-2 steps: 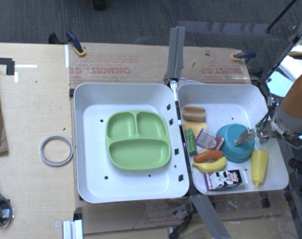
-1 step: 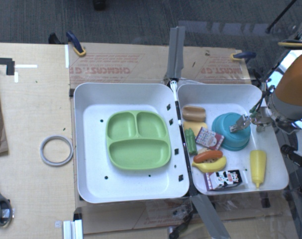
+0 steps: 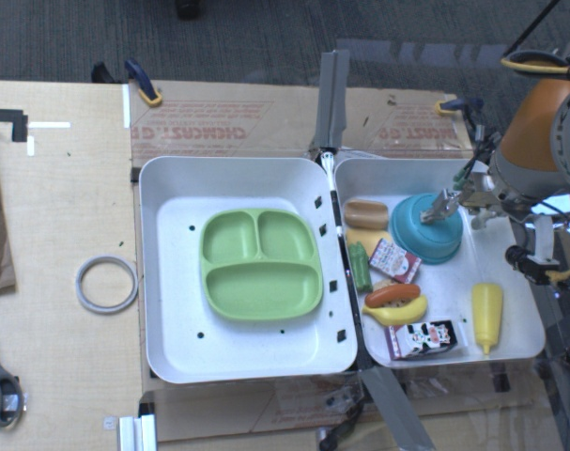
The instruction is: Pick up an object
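**Pincer over the blue bowl in the right bin**

We saw the arm [image 3: 538, 130] reach in from the right, its pincer [image 3: 444, 207] low over the upside-down blue bowl [image 3: 427, 231] in the right bin [image 3: 519, 341]. We could not tell whether the pincer was spread or pressed together, nor whether it touched the bowl.

Left of the bowl lay a hot dog bun [image 3: 365, 214], and below it a small red-and-white packet [image 3: 394, 260]. A green piece [image 3: 360, 269] lay along the bin's left wall. Nearer the front we found a hot dog on a banana [image 3: 395, 303], a milk carton [image 3: 423, 338] lying flat, and a yellow bottle [image 3: 486, 316] well to the right.

The left bin [image 3: 162, 280] held a green divided plate [image 3: 262, 264]. On the desk [image 3: 59, 214], a grey ring [image 3: 107, 283] lay left of the bins.
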Available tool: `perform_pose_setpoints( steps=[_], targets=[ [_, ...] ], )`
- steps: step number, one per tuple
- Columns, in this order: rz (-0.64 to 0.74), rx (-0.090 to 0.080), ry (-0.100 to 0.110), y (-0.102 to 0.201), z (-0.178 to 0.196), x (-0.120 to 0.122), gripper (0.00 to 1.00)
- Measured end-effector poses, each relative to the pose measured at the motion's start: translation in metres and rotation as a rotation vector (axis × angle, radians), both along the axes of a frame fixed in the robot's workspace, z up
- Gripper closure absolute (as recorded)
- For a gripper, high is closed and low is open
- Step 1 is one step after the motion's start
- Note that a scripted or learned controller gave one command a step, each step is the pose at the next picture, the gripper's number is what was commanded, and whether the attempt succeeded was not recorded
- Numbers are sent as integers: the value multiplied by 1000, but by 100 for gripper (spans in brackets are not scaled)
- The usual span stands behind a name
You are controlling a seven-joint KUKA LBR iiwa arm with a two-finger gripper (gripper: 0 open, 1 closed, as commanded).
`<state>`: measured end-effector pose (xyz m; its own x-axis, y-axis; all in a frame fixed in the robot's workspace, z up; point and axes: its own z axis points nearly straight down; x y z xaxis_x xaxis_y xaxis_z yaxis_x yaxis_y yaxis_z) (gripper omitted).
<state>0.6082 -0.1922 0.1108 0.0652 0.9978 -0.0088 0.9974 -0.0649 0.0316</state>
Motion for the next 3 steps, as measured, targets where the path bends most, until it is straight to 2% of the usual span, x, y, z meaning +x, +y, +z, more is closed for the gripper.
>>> perform_pose_setpoints(
  steps=[1,2,3],
  targets=[
    [28,-5,-8,13,0,-9,0],
    [164,6,31,49,117,38,0],
    [298,-5,4,60,11,16,0]
  ],
)
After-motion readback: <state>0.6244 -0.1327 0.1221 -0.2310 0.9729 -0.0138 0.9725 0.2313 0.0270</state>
